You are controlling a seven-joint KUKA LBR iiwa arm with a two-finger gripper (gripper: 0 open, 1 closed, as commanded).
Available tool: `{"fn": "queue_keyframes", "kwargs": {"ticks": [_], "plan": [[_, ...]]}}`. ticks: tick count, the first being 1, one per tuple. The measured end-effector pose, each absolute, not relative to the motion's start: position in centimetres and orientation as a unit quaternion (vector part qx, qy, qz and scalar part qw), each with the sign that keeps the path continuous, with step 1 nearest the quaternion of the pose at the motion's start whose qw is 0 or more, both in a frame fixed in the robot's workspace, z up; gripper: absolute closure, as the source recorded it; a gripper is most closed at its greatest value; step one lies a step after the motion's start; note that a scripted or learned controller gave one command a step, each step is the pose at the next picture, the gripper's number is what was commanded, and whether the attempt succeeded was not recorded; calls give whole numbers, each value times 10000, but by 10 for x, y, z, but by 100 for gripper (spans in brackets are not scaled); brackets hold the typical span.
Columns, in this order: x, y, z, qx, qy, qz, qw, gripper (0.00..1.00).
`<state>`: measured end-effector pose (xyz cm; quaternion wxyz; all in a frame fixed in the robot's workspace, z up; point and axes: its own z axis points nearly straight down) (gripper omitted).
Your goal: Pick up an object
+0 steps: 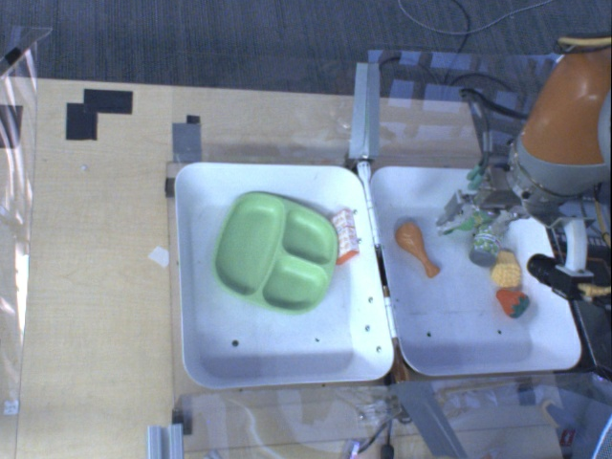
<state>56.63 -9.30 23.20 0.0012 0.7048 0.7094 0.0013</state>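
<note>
Right bin [459,352], near part: bare white floor, nothing on it.

Right bin, right side, nearest items: a small red-and-green toy fruit [513,302], and just beyond it a yellow corn-like piece [506,273], the two nearly touching.

Right bin, left of centre: a tan toy drumstick [417,246], lying slantwise, well apart from the other pieces.

Right bin, far right: a grey can-like cylinder [484,247], just beside the corn piece. The gripper [480,213] hangs above and close to this cylinder, with the grey arm and orange band [569,103] behind it. From this angle it cannot be told how wide the tool stands, and nothing is visibly held in it.

Left bin [206,352]: a green divided plate [275,250] at centre; a small red-and-white packet [345,232] touching its right edge.

Step in hand, as judged: the approach, no object yet lifted. The cylinder appears the likeliest target. The next move calls for a descent squarely over it, clear of the corn piece, then a closing and a lift.
</note>
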Motion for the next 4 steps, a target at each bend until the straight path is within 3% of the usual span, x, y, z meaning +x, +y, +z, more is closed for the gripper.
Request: {"fn": "queue_keyframes", "kwargs": {"ticks": [1, 2, 3, 4], "plan": [[557, -140, 96, 6761, 7368, 21, 28, 0], [636, -126, 88, 7122, 7019, 31, 36, 0], [638, -124, 101, 7105, 7036, 54, 53, 100], [618, -50, 187, 6921, 7218, 29, 27, 100]]}}
